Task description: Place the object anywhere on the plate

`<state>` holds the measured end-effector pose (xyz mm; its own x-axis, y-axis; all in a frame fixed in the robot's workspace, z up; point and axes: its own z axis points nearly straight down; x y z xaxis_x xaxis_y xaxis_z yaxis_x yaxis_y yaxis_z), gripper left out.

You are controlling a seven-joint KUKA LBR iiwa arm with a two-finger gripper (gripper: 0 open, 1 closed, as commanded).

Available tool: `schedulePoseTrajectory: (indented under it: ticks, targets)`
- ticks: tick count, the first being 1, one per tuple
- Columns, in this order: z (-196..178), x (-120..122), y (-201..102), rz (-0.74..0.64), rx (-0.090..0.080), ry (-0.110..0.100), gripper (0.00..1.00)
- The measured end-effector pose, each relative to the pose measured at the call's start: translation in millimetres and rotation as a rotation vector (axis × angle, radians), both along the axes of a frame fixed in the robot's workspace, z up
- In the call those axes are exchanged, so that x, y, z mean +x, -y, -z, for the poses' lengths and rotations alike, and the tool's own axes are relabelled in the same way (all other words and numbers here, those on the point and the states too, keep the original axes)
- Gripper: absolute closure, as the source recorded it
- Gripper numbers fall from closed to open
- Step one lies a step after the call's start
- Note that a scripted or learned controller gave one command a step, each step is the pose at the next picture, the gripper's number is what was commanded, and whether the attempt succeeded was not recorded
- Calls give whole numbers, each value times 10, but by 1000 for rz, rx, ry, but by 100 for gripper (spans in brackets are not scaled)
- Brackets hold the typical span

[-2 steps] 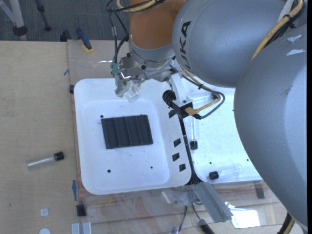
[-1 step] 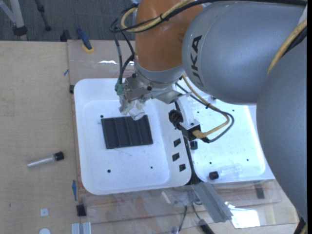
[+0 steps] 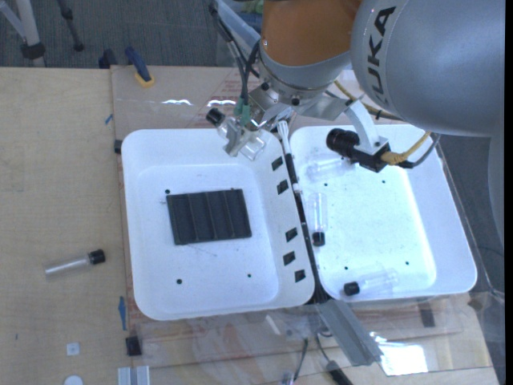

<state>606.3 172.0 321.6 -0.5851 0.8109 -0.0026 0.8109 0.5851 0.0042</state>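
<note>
A black ribbed plate lies flat in the left white bin. My gripper hangs over that bin's far edge, above and to the right of the plate. It is shut on a clear tube, and the tube's black cap sticks out to the left of the fingers. Two more clear tubes with black caps lie in the right bin: one near the divider and one near the front edge.
Another capped tube lies on the wooden bench left of the bins. A blue clamp sits at the bench's back. The arm's black fitting and cable hang over the right bin's far side.
</note>
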Motion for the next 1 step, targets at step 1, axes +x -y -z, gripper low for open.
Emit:
schedulePoseTrajectory:
  ticks: [1]
  targets:
    - [1115, -247, -379, 79, 0, -5, 100]
